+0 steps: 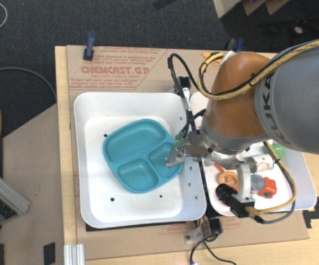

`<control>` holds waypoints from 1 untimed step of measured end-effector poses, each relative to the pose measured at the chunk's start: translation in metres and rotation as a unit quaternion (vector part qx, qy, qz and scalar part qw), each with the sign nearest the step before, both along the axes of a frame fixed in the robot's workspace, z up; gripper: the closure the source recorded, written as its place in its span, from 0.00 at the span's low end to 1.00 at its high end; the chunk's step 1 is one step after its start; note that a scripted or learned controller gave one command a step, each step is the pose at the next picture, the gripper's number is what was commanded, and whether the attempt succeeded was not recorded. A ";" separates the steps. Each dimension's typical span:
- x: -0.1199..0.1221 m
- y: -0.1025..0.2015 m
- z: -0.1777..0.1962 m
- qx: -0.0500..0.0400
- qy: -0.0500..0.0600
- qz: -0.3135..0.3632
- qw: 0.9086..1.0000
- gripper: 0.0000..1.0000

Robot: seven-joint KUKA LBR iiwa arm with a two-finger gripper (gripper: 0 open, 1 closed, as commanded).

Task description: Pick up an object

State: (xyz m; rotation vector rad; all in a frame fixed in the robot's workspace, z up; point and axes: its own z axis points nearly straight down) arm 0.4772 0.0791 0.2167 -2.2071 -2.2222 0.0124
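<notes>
We find the gripper (174,158) low over the left bin (87,148), at the right-hand rim of the teal divided plate (140,154). The plate lies flat in the middle of that bin, with its three compartments facing up. The wrist and the orange band (239,101) cover most of the tool, so we cannot tell how wide the jaws stand or whether they have hold of anything; the plate's rim meets the tool tip, but a grasp is not visible.

The right bin (306,186) holds several small things, among them an orange piece (266,185) and a green one (277,150), largely hidden under the arm.

We judge the step in hand to be the approach and closure on the plate's rim. To do it well:

1. We set one jaw inside the rim and one outside, so the thin wall sits between them.
2. We close fully before any lift.
3. We lift straight up and slowly, because a plate held at one edge is likely to tilt and may slip.
4. We keep the cables (177,73) free of the bin wall.
</notes>
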 end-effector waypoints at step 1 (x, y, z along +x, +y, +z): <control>0.002 -0.004 0.017 0.000 -0.007 -0.004 1.000 1.00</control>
